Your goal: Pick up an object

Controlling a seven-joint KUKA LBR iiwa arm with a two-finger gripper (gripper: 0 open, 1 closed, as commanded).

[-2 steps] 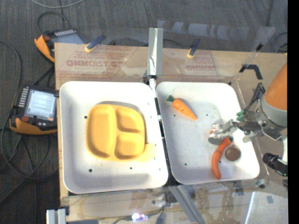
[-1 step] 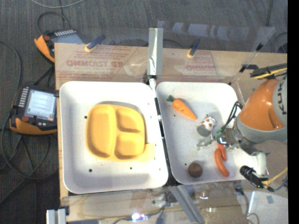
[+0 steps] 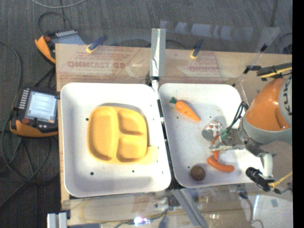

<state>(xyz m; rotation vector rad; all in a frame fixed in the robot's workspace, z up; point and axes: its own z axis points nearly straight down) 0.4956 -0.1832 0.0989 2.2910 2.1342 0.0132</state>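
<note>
The right bin [image 3: 190, 141] holds several objects. An orange carrot with a green top [image 3: 185, 109] lies at its upper left. A small grey and speckled object [image 3: 213, 128] sits near the middle. An orange-red sausage-shaped piece [image 3: 221, 165] lies toward the front, and a dark brown ball [image 3: 198, 173] rests left of it. My gripper [image 3: 220, 145] reaches in from the right and hangs low between the speckled object and the sausage-shaped piece, very close to both. I see nothing lifted off the bin floor.
The left bin [image 3: 76, 175] carries a yellow compartment tray [image 3: 118, 133]. The arm's orange band [image 3: 268, 110] covers the right bin's right side. A handheld pendant [image 3: 35, 110] and cables lie on the floor at left.
</note>
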